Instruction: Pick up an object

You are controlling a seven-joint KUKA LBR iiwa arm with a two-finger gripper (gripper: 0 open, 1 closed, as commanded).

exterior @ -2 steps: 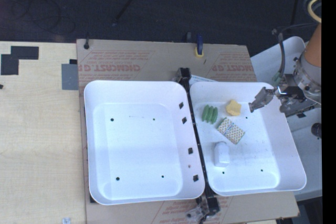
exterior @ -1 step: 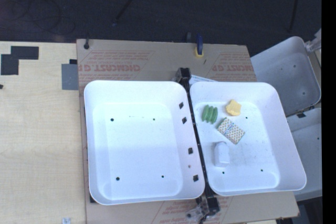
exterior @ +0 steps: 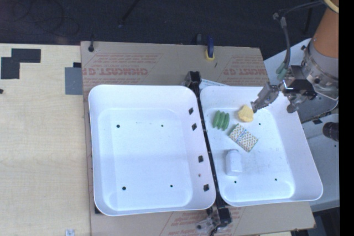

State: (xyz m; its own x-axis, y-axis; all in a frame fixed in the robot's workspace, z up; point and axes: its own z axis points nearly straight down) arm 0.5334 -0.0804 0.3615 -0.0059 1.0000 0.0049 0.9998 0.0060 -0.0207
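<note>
Holding a green piece, a yellow lump, a patterned block and a white cylinder, the right bin lies under the gripper, whose spread fingers sit just beside the yellow lump, gripping nothing.

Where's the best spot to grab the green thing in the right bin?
Probably across the short width of the green thing, at its middle, coming straight down. It lies flat and elongated on the bin floor, with bare floor on both long sides; the yellow piece and patterned block sit apart.
</note>
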